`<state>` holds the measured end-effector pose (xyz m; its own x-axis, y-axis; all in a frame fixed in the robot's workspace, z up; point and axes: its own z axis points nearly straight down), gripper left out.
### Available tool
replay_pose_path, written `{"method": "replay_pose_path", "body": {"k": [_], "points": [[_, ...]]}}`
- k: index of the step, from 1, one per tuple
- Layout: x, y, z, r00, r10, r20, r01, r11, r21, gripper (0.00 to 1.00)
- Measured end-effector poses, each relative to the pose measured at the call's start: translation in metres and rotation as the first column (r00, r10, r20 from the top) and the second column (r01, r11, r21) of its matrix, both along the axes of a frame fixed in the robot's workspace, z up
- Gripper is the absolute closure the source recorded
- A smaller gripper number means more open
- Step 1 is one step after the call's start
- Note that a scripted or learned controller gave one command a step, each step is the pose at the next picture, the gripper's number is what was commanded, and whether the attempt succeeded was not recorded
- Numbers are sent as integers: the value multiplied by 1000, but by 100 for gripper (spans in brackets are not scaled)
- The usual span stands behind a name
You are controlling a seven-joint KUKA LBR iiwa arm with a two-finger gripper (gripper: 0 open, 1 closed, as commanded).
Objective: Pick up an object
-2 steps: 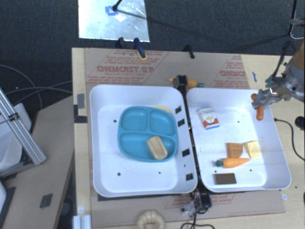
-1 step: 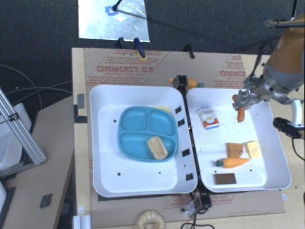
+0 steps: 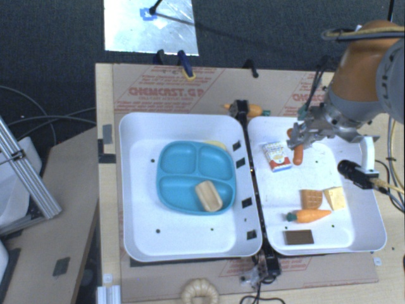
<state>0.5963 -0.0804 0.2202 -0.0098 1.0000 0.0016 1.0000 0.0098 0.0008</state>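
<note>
The end effector hangs over the right bin, pinching a small orange-red sausage-like piece that dangles beside the snack packet; the grasp seems made, so next comes a steady lift

I read red print on the cardboard sheet under the bins: "QUICKCAST" or close to it, followed by a few characters I can't resolve. More red lettering on the same cardboard at right, behind the arm, unreadable. Small red-and-white packet in the right bin has print too tiny to read.
</note>
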Motion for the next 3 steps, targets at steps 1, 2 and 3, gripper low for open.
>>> {"method": "replay_pose_path", "body": {"k": [1,2,3], "points": [[-2,60,6,1000,1,2,-1,1000,0,100],[11,65,1,1000,-3,1,3,1000,-1,100],[8,77,14,1000,-3,1,3,1000,0,100]]}}
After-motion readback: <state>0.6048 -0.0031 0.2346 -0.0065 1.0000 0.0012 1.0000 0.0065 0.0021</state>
